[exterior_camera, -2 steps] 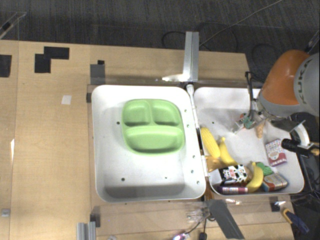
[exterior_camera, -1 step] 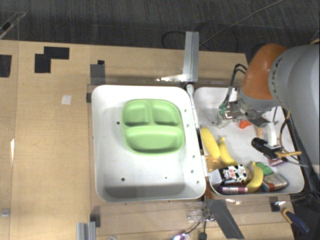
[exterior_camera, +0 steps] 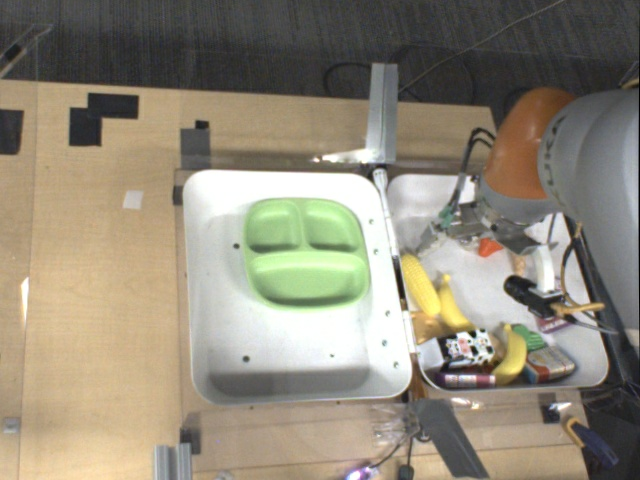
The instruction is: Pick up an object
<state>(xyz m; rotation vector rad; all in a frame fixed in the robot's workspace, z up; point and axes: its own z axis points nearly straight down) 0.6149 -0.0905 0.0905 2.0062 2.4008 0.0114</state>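
My gripper (exterior_camera: 452, 226) hangs low over the back left part of the right bin (exterior_camera: 430, 193), under the grey wrist and its orange band. Nothing shows held in it. A small orange-red piece (exterior_camera: 487, 249) lies just to its right. Ahead of the gripper, along the bin's left wall, rests a yellow corn cob (exterior_camera: 419, 282) with a banana (exterior_camera: 453, 309) beside it. At the bin's front lie a black, white and red box (exterior_camera: 468, 347), a second banana (exterior_camera: 515, 354) and a dark tube (exterior_camera: 467, 378).
The left bin (exterior_camera: 215, 348) holds a green divided plate (exterior_camera: 303, 250) toward its back. A red and green item (exterior_camera: 549, 368) sits in the right bin's front right corner. A metal post (exterior_camera: 383, 113) stands behind the gap between the bins.
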